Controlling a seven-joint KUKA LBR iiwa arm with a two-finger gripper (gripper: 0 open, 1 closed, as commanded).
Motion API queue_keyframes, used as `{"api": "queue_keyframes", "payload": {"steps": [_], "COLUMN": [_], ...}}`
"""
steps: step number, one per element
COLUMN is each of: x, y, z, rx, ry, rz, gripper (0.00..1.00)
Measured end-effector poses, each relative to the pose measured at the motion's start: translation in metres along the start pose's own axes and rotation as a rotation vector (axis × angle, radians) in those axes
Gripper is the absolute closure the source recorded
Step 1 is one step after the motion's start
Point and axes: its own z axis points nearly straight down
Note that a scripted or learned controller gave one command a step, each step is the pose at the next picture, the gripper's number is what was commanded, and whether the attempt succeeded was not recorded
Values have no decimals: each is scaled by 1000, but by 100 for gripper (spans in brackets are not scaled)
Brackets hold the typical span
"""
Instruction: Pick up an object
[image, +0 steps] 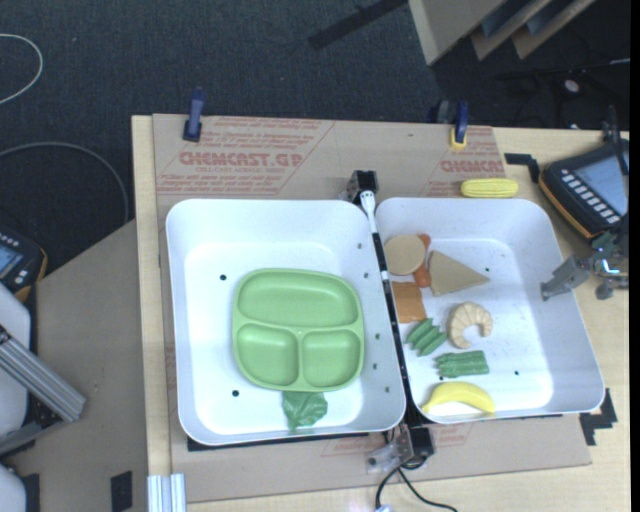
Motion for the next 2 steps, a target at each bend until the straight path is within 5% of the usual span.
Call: {"api": "queue_keyframes", "payload": {"steps": [1, 2], "x": [37, 36], "y": [-24, -24], "z": [-210, -211], "rx": [-21, -6], "ry": [-6, -4], "rz": [-4, -2], "gripper": [0, 100]}}
